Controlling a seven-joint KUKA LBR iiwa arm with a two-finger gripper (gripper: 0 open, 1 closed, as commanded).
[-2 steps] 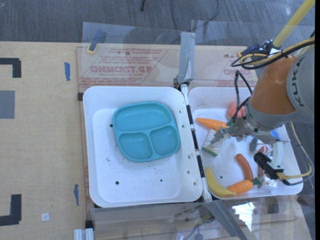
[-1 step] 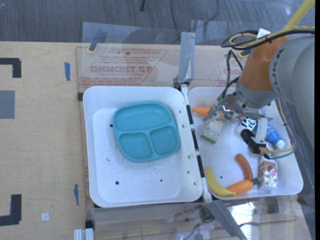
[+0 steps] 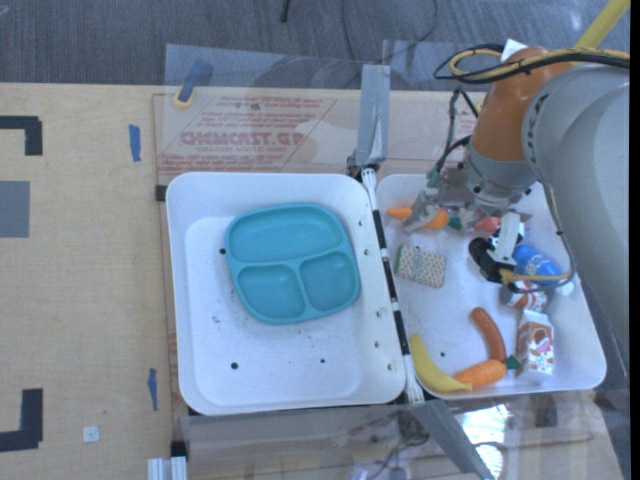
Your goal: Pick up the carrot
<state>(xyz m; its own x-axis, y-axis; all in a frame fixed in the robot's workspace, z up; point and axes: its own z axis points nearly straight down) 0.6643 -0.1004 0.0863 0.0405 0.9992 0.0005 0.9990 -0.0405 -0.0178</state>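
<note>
grey carpet floor (image 3: 150, 13), wooden bench (image 3: 80, 268)

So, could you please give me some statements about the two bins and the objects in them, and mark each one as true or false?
1. The teal divided plate lies in the left bin. True.
2. The carrot lies near the front edge of the right bin, beside the banana. True.
3. The gripper hovers directly over that carrot. False: it is at the far end of the right bin, near a small orange item.
4. The sausage rests on the teal plate. False: it lies in the right bin, just behind the carrot.
5. The banana is in the left bin. False: it lies in the right bin's front left corner.
</note>
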